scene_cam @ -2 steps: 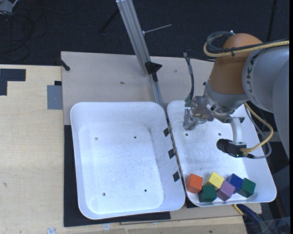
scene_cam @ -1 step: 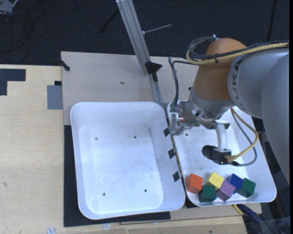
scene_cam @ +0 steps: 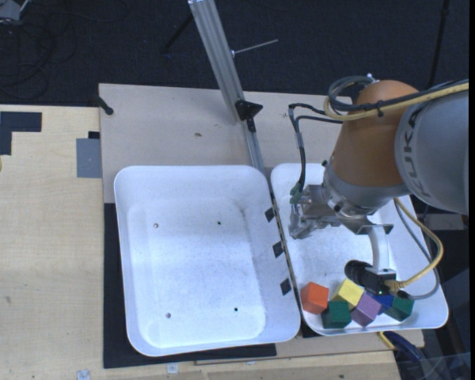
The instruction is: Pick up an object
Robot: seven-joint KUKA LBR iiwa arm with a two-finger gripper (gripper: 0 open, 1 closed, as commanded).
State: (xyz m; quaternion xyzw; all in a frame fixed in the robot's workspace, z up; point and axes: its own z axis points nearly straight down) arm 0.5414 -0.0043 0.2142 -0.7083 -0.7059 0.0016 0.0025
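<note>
Two white bins [scene_cam: 194, 339], six blocks [scene_cam: 356, 301] (right bin)

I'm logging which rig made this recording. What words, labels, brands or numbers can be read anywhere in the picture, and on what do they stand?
"KU": the top of dark vertical lettering on the grey arm by the picture's right edge; the letters below are cut off by the arm's curve.
Nothing readable stands on the two white bins, the coloured blocks or the bench.
</note>
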